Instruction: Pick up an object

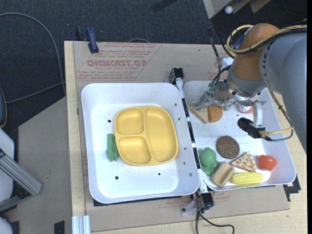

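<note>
Corn, pizza slice, tomato, bread roll, green pear and brown cookie crowd the near end of the right bin. At its far end the gripper sits with fingers spread just over an orange-brown bread piece standing roughly upright beside a tan slice, not pinching either. Left bin holds a yellow divided plate and a green pod lying lengthwise beside it.

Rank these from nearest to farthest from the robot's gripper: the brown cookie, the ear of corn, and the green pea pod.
1. Brown cookie, right bin, just below the gripper.
2. Ear of corn, right bin's near edge.
3. Green pea pod, left bin, left of the yellow plate.
</note>
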`<state>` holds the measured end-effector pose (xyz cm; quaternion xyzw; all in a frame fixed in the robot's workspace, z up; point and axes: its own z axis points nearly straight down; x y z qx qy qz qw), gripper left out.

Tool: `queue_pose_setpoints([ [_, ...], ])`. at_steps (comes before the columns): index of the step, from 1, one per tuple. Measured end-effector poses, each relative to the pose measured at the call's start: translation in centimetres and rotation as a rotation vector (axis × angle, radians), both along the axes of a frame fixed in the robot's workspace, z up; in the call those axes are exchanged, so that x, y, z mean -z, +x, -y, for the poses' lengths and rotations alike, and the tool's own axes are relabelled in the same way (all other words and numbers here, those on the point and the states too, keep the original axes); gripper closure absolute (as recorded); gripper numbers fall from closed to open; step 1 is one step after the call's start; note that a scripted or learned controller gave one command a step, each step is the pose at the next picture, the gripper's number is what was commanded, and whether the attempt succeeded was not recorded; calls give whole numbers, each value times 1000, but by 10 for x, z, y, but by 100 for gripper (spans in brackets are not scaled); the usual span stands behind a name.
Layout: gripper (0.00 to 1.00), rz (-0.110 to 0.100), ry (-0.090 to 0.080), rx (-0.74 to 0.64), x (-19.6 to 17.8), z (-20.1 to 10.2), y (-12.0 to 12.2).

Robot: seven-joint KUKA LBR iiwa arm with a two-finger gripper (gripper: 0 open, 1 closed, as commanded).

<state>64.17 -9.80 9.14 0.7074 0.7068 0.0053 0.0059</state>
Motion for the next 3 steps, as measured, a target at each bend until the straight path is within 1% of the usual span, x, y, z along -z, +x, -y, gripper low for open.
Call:
queue_pose_setpoints([
  [1, 0, -2, 3, -2, 0, 12, 1],
  [2, 0, -1, -1, 1, 0, 7, -15],
  [3, 0, -13, -1, 0, -21, 39, 1],
])
